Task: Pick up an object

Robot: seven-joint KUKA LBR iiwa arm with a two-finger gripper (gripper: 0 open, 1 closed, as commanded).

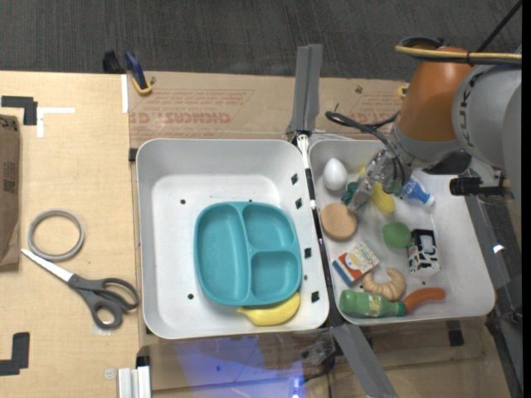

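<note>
My gripper (370, 186) hangs low in the back part of the right bin (473, 259), below the arm's orange band. It sits just left of a small yellow object (383, 199) and right of a white egg (334, 172). A blue and white bottle (416, 192) lies to its right. In front of it rest a tan round disc (338, 220) and a green ball (397, 235). I cannot make out anything held in the gripper.
Toward the right bin's front lie a cow-patterned box (422, 251), an orange and white card (357, 261), a croissant (384, 283), a green bottle (371, 305) and a red pepper (426, 295). The left bin (158, 222) holds a teal divided plate (247, 251) and a banana (270, 312). Scissors (87, 288) and a tape roll (56, 234) lie on the bench.
</note>
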